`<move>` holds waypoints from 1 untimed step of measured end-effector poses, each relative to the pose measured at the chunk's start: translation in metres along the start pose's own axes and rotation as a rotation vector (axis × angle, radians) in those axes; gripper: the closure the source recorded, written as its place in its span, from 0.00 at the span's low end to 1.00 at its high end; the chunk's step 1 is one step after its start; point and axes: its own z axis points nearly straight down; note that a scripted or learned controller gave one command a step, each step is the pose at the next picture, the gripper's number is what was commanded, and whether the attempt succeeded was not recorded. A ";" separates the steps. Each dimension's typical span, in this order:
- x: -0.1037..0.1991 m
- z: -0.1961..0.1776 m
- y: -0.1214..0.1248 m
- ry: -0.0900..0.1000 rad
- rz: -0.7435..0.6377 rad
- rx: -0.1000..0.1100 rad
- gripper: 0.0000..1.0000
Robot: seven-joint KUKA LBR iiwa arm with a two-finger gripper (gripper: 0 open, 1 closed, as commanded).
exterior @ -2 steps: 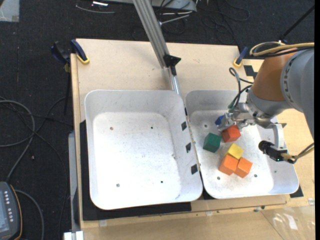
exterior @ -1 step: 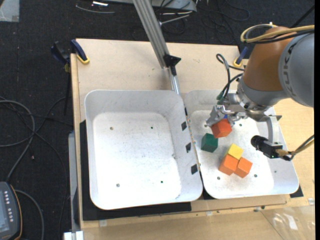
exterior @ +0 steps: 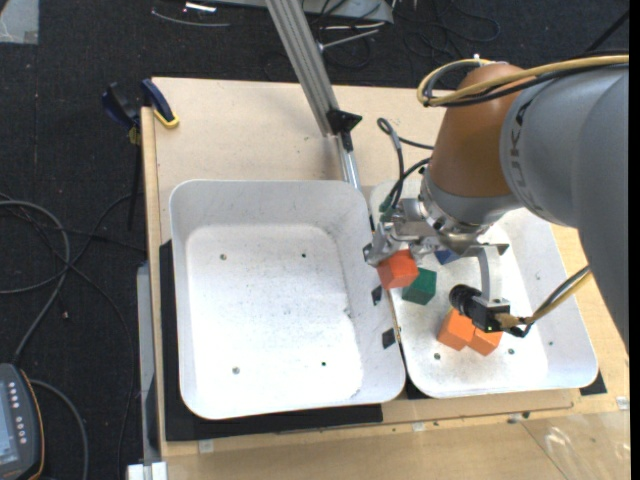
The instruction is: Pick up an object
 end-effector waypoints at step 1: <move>0.043 -0.045 -0.024 -0.001 0.002 -0.006 1.00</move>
